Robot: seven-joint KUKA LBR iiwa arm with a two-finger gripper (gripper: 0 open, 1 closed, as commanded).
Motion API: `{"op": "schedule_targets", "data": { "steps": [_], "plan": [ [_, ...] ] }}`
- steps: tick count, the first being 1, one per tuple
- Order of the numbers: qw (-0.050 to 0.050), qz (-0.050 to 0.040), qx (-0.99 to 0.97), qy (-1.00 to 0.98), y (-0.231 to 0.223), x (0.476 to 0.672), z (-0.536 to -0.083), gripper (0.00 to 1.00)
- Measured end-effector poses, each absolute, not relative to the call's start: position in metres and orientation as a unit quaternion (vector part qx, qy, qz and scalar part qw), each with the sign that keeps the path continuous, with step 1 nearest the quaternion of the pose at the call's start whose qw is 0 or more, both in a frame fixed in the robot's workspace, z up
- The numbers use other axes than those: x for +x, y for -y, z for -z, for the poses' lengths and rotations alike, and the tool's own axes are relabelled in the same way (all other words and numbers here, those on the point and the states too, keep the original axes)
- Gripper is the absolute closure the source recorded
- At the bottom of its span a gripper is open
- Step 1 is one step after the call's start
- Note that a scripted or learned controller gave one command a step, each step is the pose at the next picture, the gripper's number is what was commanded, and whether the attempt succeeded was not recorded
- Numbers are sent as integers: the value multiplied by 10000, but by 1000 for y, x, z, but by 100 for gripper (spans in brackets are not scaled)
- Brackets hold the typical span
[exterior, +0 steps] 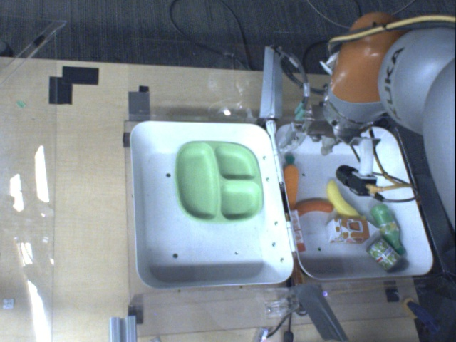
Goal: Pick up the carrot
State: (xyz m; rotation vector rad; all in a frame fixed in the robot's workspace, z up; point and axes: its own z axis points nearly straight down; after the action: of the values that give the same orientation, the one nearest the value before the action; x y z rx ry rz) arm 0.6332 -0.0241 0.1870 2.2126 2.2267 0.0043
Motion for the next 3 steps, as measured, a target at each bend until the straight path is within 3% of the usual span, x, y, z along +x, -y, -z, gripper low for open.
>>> {"op": "schedule_targets", "data": {
  "steps": [1,2,3],
  "plan": [
    [15,-13,6302,-7765,63,570,-185,0],
    [16,-14,6045,-7966,-7,657,-185,0],
    [20,-16,5618,-8273,16,609,-185,0]
  ]
}}
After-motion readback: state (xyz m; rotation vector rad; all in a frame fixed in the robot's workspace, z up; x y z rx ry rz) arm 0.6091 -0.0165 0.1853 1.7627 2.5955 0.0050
